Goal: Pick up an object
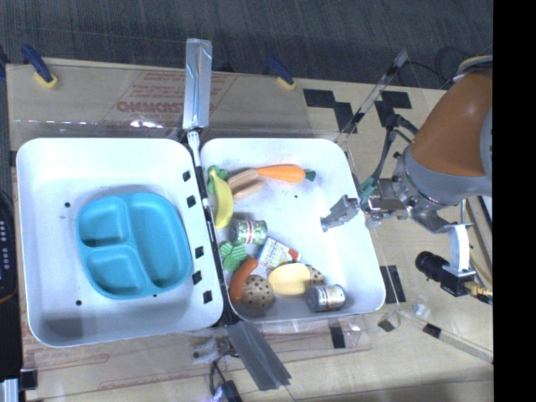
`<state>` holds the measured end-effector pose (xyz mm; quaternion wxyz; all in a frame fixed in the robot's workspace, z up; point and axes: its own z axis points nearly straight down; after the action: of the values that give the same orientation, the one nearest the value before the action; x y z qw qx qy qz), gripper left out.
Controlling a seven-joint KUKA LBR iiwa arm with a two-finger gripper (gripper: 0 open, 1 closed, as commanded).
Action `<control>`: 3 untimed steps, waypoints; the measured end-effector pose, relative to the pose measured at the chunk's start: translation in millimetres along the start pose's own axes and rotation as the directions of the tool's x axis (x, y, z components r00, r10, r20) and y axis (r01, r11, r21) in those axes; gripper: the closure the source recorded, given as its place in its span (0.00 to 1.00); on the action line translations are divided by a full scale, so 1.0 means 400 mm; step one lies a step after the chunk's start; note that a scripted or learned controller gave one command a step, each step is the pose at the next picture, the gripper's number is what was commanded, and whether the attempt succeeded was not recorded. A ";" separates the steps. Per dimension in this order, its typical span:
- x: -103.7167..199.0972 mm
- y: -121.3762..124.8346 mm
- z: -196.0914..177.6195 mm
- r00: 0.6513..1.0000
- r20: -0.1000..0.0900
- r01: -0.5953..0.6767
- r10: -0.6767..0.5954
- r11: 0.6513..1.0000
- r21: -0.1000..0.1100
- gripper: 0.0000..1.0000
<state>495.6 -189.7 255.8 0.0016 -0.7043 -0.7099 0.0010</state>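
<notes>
**Here, 2 bins on the bench, the arm at the right one**

The bench (469, 354) is a pale wood surface, with a printed cardboard sheet (126, 99) lying under the 2 white bins. Behind the bench the floor (251, 7) is dark. A blue clamp (38, 64) sits at the far left edge of the bench, and another one (280, 70) is near the middle.

The left bin (42, 191) holds a blue tray (132, 243) with 3 compartments.

The right bin (343, 174) holds a crowd of small things. A carrot (280, 173) lies near the far wall, its long axis left to right, its green end pointing to the right. Just beside it lies a sausage (245, 181), almost parallel. A banana (222, 198) lies along the left wall, its long axis far to near. Closer to the near wall are a green can (249, 230), a potato (289, 279) and a silver can (325, 296) on its side, axis left to right.

The gripper (337, 213) hangs over the right part of the right bin, with nothing between its fingers. Whether they are apart or together, I cannot tell. The arm (448, 141) comes in from the right.
</notes>
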 end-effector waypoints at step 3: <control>0.082 0.339 0.411 0.990 -0.001 -0.142 0.142 0.990 0.002 0.00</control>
<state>630.3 -155.5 91.1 0.0027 -0.7531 -0.6579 0.0015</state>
